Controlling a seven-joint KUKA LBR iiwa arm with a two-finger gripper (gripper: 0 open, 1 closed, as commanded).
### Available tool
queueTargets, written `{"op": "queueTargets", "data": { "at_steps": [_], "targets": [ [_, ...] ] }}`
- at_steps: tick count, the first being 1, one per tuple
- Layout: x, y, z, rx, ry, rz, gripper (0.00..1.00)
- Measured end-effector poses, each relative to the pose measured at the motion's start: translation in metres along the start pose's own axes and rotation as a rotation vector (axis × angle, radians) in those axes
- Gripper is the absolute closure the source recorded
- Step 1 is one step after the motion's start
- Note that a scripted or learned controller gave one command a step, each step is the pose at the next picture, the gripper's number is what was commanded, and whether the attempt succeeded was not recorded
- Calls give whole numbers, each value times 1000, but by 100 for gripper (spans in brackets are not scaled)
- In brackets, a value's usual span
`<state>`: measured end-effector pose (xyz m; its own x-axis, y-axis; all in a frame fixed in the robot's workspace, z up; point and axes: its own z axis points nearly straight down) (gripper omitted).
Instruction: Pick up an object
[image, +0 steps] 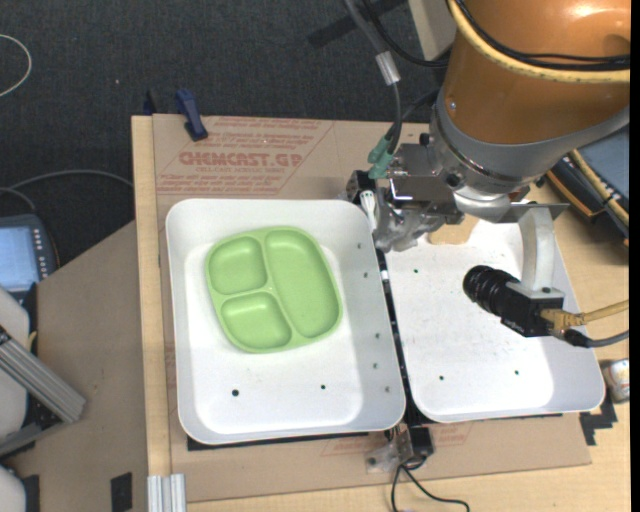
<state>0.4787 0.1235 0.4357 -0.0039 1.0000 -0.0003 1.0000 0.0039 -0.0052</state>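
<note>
Two shallow white bins stand side by side on a brown board (250, 150) that carries faded red print near its far edge. The left bin (190, 300) and the right bin (450, 380) touch along their inner rims. A blue clip (191, 113) sits at the far left corner of the board. The board lies on the bench (105, 300), and dark carpet (80, 60) is visible beyond it. Thin cables (60, 185) run over the carpet at the left. At the left edge, a small screen (18, 255) glows blue, and below it lies a grey metal bar (40, 380), placed at a slant. Near the front edge of the board, a small black connector with wires (415, 450) hangs between the two bins.
</note>
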Motion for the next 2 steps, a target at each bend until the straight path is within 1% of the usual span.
{"op": "queueTargets", "data": {
  "at_steps": [1,2],
  "targets": [
    [-45,0,94,6,-3,9,100],
    [-36,1,26,-14,2,2,100]
  ]
}}
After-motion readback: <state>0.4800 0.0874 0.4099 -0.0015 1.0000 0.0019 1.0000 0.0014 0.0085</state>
